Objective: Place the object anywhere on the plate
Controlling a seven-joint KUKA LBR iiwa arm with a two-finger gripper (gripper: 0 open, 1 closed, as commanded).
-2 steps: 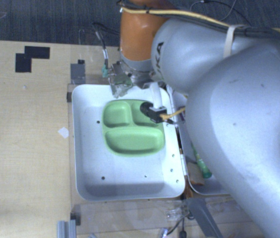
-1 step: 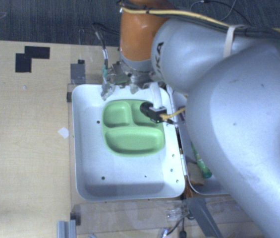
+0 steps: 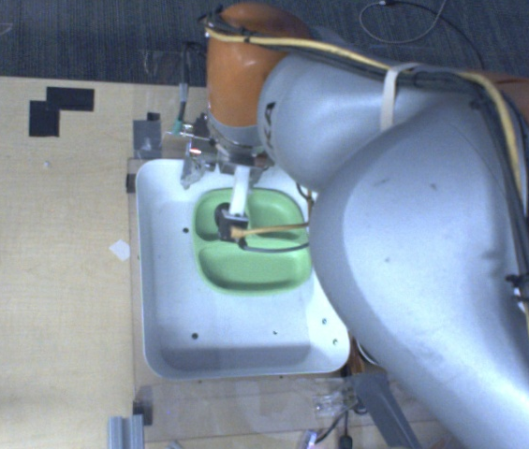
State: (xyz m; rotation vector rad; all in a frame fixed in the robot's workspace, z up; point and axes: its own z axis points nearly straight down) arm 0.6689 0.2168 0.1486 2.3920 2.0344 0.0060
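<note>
"Two entries wanted: the step in hand, then the containers."

"Entry one. The gripper (image 3: pixel 219 165) hangs low above the far edge of the green plate (image 3: pixel 255 271). Closed or released: cannot tell. Where the object sits: cannot tell either, since the wrist covers that spot. Judged step: the set-down over the plate."

"What does the next move call for?"

"If something is carried, a short drop onto the green and a let-go, kept inside the rim. If not, a pick comes first."

"Entry two?"

"One white bin (image 3: pixel 166 283) on the pale bench (image 3: pixel 58 251). Contents: one plate, two hollows parted by a ridge, lying in the bin's far half. The near hollow shows plain green. The far hollow is partly covered by the arm (image 3: pixel 414 213)."
</note>
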